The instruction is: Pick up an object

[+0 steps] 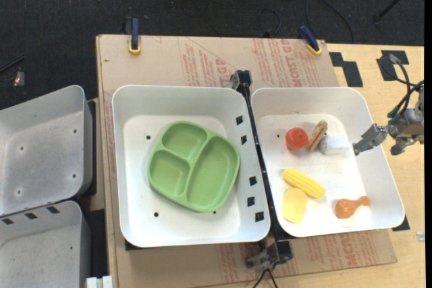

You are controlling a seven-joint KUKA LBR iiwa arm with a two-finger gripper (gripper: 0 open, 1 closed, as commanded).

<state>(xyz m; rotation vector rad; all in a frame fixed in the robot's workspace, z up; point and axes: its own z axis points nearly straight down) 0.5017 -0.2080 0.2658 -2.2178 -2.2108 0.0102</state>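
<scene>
In the right bin [378,212], nearest lie a yellow disc [294,205], an orange drumstick [349,206] and a corn cob [304,183]; farther back sit a tomato [296,139] and a tan stick [317,135]. A green tray [194,164] fills the left bin [128,111]. The gripper [370,138] hangs over the right bin's right rim, grasping nothing; whether it is parted I cannot tell.

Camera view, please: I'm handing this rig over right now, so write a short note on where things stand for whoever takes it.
Gripper: at the right bin's right rim, holding nothing.
Right bin: tomato, wooden stick, white block, corn cob, pale yellow piece, orange drumstick.
Left bin: green divided plate.
Done: nothing picked.
Left: grab one item and lift it.
</scene>
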